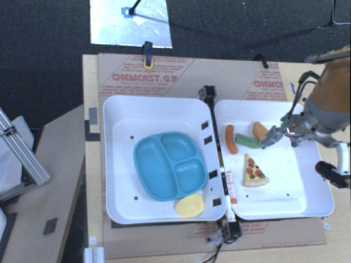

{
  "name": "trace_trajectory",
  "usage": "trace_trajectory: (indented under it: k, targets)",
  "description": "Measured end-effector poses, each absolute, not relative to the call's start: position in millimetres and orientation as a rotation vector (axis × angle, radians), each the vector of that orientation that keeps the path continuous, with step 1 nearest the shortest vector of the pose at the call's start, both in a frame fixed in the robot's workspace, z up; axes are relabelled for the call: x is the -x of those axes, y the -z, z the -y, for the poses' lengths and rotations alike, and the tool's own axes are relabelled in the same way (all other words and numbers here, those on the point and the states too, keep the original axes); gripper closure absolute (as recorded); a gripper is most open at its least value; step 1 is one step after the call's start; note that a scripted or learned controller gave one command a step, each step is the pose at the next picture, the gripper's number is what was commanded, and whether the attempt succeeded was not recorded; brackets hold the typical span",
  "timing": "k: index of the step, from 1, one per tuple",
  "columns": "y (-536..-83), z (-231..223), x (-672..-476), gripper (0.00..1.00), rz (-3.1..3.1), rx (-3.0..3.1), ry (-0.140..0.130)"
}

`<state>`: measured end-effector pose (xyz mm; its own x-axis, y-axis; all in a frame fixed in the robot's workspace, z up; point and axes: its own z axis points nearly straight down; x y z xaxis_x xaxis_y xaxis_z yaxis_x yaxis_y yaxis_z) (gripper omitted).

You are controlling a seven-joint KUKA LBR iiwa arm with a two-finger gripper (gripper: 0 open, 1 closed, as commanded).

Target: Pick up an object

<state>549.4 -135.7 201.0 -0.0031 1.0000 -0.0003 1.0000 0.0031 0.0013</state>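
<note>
Left bin (118, 147): a blue divided plate (170, 166) is held flat at its middle; a yellow rounded piece (190, 205) is lodged just beside the plate's near edge.

Right bin (307, 199): a red sausage (231, 139), a green bean (248, 142), an orange piece (260, 130) and a pizza slice (253, 172) are kept; the first three are clustered near the far left, and the slice lies apart, nearer the middle.

Gripper (272, 137): placed low over the right bin, just beside the bean and orange piece. Nothing is seen between the fingers; how wide they stand cannot be told.

Step judged: approach, with no object yet lifted. A short descent and a centred close on one piece would be called for; the crowded cluster may be nudged aside.

Surface: a cardboard-covered bench (181, 73) is laid under both bins. Dark carpet is seen beyond.
</note>
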Motion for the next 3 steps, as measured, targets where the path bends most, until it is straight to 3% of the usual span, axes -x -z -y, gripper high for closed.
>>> trace_trajectory:
  k: [3]
  targets:
    - [-83.0,129.5,-546.8,0.0,-2.224,-2.22,0.001]
